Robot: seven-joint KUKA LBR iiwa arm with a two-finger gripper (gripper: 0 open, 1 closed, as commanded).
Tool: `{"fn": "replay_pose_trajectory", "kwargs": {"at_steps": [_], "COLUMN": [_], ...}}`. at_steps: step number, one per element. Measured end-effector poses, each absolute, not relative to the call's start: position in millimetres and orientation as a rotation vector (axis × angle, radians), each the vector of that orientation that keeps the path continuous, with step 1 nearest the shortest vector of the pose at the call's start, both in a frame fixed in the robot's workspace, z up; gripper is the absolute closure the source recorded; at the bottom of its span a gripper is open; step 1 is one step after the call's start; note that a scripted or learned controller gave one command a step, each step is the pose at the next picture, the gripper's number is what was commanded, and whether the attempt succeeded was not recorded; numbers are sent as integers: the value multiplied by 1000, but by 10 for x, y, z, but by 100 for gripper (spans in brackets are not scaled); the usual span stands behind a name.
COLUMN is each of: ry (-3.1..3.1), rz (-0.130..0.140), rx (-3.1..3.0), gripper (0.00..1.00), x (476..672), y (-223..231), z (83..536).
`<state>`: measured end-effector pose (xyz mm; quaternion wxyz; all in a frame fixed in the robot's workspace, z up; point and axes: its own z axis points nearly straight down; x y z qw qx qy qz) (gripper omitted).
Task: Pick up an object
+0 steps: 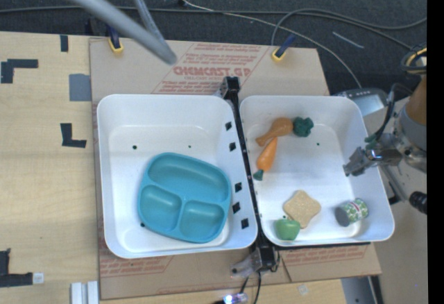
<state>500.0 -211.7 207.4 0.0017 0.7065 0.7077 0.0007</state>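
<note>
Hanging over the right rim of the right bin (316,240), the gripper (361,160) sits at the end of the grey arm (409,130), which comes in from the right side of the scene. Its dark tip is small and blurred against the white wall, so I cannot tell how the hand stands, and nothing can be seen between its parts.

The right bin holds several small things. A carrot (267,154) lies near the divider, its orange body slanting toward the near left. Just beyond it, touching or nearly so, lies a tan piece that looks like a chicken leg (274,130), though the shape is hard to make out. A dark green lump, perhaps broccoli (302,126), sits right beside that, toward the far side of the bin. Near the front, a slice of bread (302,207) lies flat, with a green apple (287,229) just touching its near left corner. A small can (352,212) lies on its side in the near right corner, close below the gripper but apart from it.

The left bin (111,157) holds a blue tray (184,196) with three compartments, lying flat toward the near side.

Both bins rest on a cardboard sheet (208,63) on the bench.
</note>
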Motion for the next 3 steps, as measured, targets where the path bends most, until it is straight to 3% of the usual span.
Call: {"fn": "replay_pose_trajectory", "kwargs": {"at_steps": [1,3], "ry": [2220,2229], "rz": [3,-1], "rx": [2216,2216], "gripper": [100,100], "x": [5014,5104], "y": [-2116,-1003], "z": [2579,2441]}}
